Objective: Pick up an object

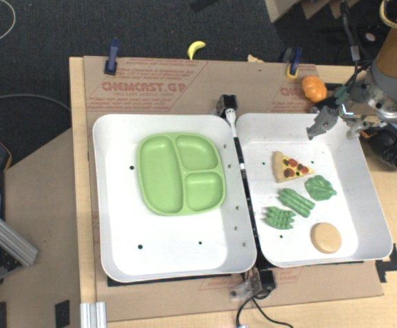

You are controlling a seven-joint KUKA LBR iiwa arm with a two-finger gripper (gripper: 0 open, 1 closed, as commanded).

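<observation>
In the right bin [367,183] lie a toy pizza slice [288,167], a green leaf piece [320,187], a green bean pod [296,201], a smaller green vegetable piece [278,218] and a round tan cookie [326,238]. My gripper [336,127] hangs over the bin's far right corner, above and to the right of the pizza slice. It is open, with one finger [318,126] pointing down to the left and nothing between the fingers. A green divided plate [182,173] sits in the left bin [109,203].
An orange toy [313,88] rests on the board behind the right bin, near the arm. A small yellow banana [196,48] and two blue clamps [111,57] [294,61] sit along the board's far edge. Black clips join the bins in the middle.
</observation>
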